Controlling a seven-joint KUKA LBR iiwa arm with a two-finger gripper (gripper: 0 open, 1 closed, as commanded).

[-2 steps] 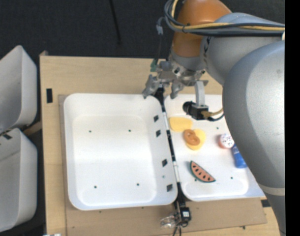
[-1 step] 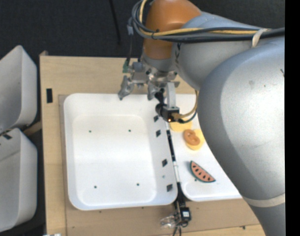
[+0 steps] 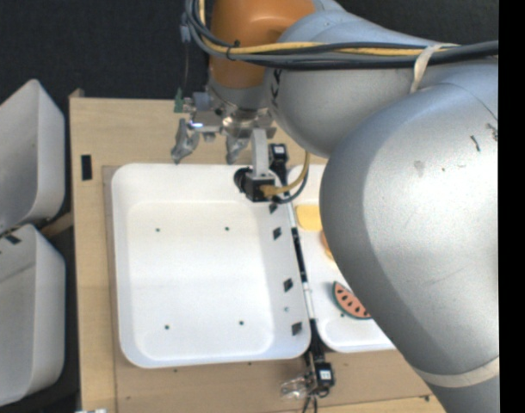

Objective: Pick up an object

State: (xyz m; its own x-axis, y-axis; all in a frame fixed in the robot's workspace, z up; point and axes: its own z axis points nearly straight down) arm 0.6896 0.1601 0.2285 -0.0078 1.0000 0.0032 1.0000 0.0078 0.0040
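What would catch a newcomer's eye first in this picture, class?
The huge grey arm fills the right side, its orange band at the top. Its gripper hangs over the far rim of the left white bin, fingers apart. A red-striped object peeks out in the right bin.

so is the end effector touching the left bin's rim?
Cannot tell. In the camera view the end effector sits right above the left bin far rim, its fingertips ending at that edge; no gap or contact shows plainly.
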